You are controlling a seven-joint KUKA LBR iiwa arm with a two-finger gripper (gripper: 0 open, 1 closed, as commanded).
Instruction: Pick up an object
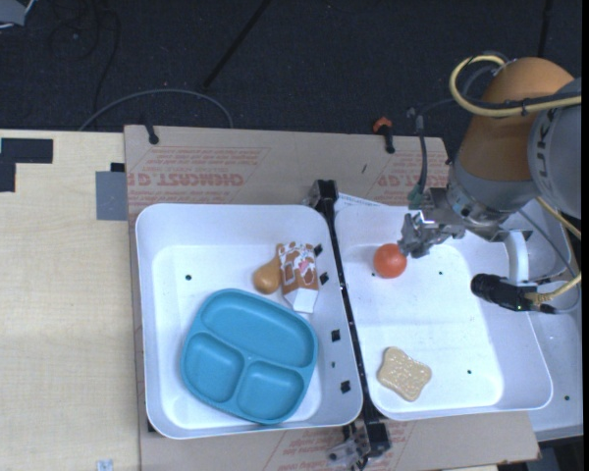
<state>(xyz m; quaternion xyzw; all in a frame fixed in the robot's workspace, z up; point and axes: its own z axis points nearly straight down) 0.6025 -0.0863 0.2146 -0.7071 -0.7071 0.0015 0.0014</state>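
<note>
Two white bins on a wood bench, dark floor behind.
Near: cracker [404, 374] in right bin [471, 381], blue tray [247, 355] in left bin [162, 361]. Farther: red ball [390, 261] just beside gripper [415, 237], claw state unclear. Cables on floor beyond.

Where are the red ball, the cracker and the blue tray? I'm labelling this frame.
red ball [390, 261], camera view, middle of its round face.
cracker [404, 373], camera view, centre of its tan top.
blue tray [247, 353], camera view, the ridge between its compartments.
</note>
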